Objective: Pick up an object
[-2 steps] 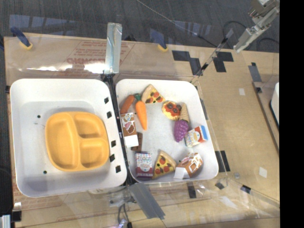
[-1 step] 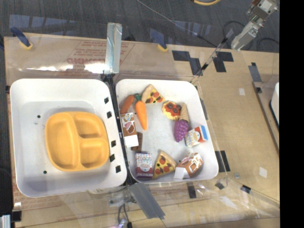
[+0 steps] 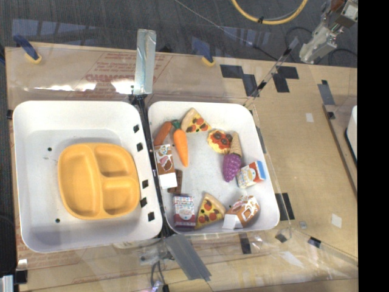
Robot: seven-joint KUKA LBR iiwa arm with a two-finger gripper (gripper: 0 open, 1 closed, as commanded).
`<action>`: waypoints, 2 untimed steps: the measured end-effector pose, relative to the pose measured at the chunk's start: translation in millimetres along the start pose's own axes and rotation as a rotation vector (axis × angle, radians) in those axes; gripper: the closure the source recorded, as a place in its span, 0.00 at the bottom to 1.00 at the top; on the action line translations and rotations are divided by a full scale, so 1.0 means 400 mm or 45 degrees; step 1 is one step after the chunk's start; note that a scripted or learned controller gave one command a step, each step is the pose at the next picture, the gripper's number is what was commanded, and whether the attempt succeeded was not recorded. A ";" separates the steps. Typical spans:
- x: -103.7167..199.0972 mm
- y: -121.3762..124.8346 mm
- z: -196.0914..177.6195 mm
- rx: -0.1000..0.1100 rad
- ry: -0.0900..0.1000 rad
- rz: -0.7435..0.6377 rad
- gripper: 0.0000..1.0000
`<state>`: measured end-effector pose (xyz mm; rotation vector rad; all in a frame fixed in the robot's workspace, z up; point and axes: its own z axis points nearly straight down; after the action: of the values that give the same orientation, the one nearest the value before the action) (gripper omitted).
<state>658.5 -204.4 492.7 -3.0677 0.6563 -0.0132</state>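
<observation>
Camera view from above: the left bin (image 3: 24, 163) holds a yellow divided tray (image 3: 97, 180), lying flat near the bin's middle, its sections bare. The right bin (image 3: 261, 157) holds all the small toy foods that could be picked up. Along its left wall an orange carrot (image 3: 180, 146) lies beside a darker red-orange carrot (image 3: 162, 132), their green ends meeting near the far edge. Below them sit a brown snack packet (image 3: 165, 158) and a small white block (image 3: 168, 179), touching end to end. At the far side lies a pizza slice (image 3: 196, 122), and just to its right a round pizza-like piece (image 3: 220, 140). A purple bunch of grapes (image 3: 231, 166) lies just below that piece, with a small red, white and blue carton (image 3: 251, 174) against its right side. Along the near wall a purple packet (image 3: 183, 212), a second pizza slice (image 3: 210, 209) and a brown-and-white box (image 3: 245, 209) lie in a row, close together. The gripper (image 3: 316, 44) sits at the upper right, over the bench and well apart from both bins, with nothing from the bin near it; whether it is spread or closed, I cannot tell at this size. A yellow cable (image 3: 273, 18) loops on the dark floor beyond the bench.
</observation>
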 end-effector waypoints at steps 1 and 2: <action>-0.148 0.075 -0.002 0.000 -0.005 -0.289 1.00; 0.002 0.005 0.007 0.005 -0.010 -0.279 1.00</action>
<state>658.2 -206.6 490.0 -3.1168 0.3168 -0.0029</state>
